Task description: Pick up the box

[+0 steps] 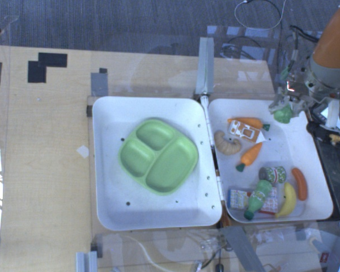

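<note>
From above, looking down on both bins, you have the arm point(334, 38) coming in at the upper right, its gripper point(284, 107) hanging over the top right corner of the right bin point(323, 200). You can see a small green item point(283, 115) right at its tip, but whether that item is truly clamped or just lying under the gripper cannot be told from this slant. Your target, the box point(245, 131), white with orange print, lies in the upper part of that same bin, touching a carrot point(249, 122) behind it and just beside a curled brown pastry point(227, 144). Because it is hemmed in on those sides, you would judge a descent from straight above the safest. A second carrot point(250, 156), a bottle point(256, 198), a banana point(288, 200) and a sausage point(299, 183) crowd the lower half. Over in the left bin point(110, 208) sits a green divided plate point(158, 156), well apart from the work.
</note>
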`<control>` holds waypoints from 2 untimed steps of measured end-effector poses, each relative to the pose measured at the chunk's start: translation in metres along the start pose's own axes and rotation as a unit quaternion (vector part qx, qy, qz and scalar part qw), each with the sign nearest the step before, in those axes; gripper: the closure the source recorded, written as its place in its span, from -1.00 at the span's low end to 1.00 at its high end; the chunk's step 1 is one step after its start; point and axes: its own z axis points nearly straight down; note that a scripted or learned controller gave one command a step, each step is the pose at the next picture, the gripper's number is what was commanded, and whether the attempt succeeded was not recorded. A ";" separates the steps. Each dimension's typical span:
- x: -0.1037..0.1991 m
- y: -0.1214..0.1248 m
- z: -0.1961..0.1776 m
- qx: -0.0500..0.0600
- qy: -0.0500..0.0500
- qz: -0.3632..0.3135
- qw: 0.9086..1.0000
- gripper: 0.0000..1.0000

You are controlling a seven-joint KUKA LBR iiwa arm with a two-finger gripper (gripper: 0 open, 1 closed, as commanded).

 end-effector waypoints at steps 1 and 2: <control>0.001 0.002 -0.010 -0.001 -0.001 -0.004 1.000 1.00; 0.038 -0.069 0.018 0.004 0.002 0.019 1.000 1.00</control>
